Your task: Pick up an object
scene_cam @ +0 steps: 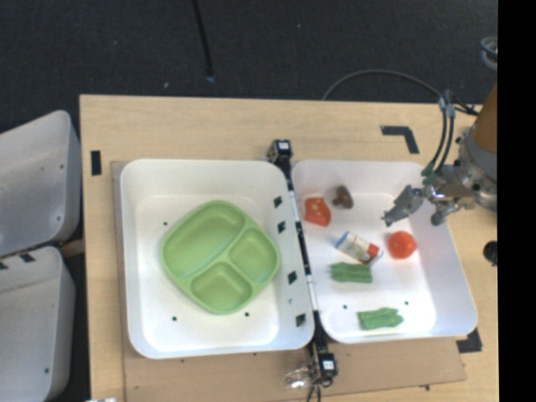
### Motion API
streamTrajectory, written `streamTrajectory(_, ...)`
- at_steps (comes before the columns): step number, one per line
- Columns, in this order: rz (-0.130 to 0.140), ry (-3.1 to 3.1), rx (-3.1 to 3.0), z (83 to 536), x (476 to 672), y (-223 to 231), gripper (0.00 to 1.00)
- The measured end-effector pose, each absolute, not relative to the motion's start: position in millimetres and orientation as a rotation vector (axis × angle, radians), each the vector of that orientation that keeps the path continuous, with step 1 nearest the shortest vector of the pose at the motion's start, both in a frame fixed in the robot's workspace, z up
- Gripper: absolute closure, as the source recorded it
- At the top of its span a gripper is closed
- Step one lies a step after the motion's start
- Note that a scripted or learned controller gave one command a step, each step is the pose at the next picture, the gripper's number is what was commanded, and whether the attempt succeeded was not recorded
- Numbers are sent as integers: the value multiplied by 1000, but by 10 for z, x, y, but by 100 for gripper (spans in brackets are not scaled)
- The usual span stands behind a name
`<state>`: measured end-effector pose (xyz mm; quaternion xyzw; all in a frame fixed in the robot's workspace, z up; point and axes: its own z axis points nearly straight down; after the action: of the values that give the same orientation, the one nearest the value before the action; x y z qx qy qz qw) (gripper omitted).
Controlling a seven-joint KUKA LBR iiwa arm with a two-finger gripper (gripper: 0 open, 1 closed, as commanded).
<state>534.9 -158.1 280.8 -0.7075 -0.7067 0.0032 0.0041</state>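
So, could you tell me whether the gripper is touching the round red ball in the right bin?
Apart. The camera view shows white bin floor between the gripper and the red ball.

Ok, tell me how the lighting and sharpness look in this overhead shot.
Camera view: light is even and soft, with only faint shadows inside the white bins; the bin floors look slightly washed out. The whole frame is a bit soft, so the small brown object lacks detail and the gripper looks blurred at its edges.

A green divided plate (220, 256) (three compartments) lies in the left bin (134, 308) — bench (209, 128) beneath.
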Motion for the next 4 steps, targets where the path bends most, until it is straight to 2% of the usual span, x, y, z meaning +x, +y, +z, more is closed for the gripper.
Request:
streamTrajectory(1,0,-2224,-2221,2868,5368,-1578,0)
streamTrajectory(3,5,-2218,-2221,1852,5282,-1619,0)
streamTrajectory(4,5,-2218,-2222,1246,5326,-1679,0)
